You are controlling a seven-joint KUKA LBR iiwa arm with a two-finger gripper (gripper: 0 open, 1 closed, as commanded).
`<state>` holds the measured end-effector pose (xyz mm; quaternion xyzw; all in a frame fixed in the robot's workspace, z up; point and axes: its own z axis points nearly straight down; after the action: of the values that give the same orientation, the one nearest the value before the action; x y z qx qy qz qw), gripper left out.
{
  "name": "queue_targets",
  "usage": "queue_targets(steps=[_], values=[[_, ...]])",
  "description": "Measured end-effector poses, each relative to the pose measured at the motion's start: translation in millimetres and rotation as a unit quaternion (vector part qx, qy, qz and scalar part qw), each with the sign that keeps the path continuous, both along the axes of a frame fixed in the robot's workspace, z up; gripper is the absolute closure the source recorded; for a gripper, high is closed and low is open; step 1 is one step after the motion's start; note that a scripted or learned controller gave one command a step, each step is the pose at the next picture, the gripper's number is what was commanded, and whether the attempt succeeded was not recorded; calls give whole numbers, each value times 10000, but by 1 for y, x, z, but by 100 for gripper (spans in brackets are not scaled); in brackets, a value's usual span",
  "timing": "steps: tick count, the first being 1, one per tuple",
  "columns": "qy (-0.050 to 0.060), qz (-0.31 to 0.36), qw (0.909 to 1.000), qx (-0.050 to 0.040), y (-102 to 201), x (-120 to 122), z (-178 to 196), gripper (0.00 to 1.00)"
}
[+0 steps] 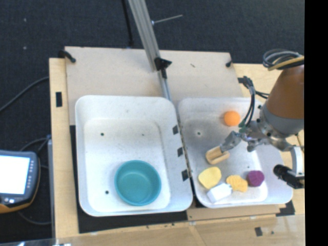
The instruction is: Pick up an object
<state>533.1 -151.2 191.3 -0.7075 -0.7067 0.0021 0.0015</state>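
In the camera view, the grey arm with its orange band reaches in from the right over the right bin [190, 137], and its gripper [229, 143] hangs low just above the tan block [217, 155] lying near the bin's middle; the fingers point down-left toward the block, but whether they are spread or pressed together cannot be told, and nothing is seen pinched between them. The other candidates lie near: an orange ball [231, 118] toward the far wall, a yellow round piece [209, 177], a white block [219, 192], a smaller yellow piece [237, 183] and a purple ball [255, 178] along the near edge. The left bin [92, 117] carries a teal bowl [137, 182]. To do the grasp well, I judge the arm should centre over the tan block, straddle its narrow width, and close before lifting straight up, keeping clear of the yellow round piece. No brand, label or legible writing can be read on any object, the bins or the tabletop [128, 70].
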Motion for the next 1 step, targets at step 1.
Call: queue_targets(steps=[1], values=[[-9,-4,10000,-3,0,10,-52,0]])
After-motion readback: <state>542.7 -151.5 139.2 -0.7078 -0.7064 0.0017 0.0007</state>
